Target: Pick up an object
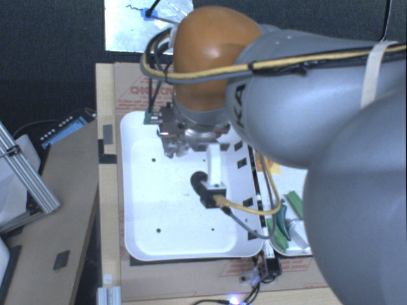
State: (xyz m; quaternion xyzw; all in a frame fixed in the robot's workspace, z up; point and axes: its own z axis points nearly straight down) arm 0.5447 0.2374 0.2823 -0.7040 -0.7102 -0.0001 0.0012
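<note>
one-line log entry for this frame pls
phase: reach | grey arm: over left shallow white bin | pincer: above bin's far half, grasp unconfirmed | right white bin: green strip-like items

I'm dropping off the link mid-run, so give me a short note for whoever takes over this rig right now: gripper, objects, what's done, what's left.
Gripper: low over the far half of the left bin. Whether it is open or shut cannot be told, and no held object can be seen.
Objects: green items lie at the near end of the right bin, mostly covered by the arm.
Done: no pick evident.
Left: grasp an object and lift it. The green items look like the only candidates in view.
</note>
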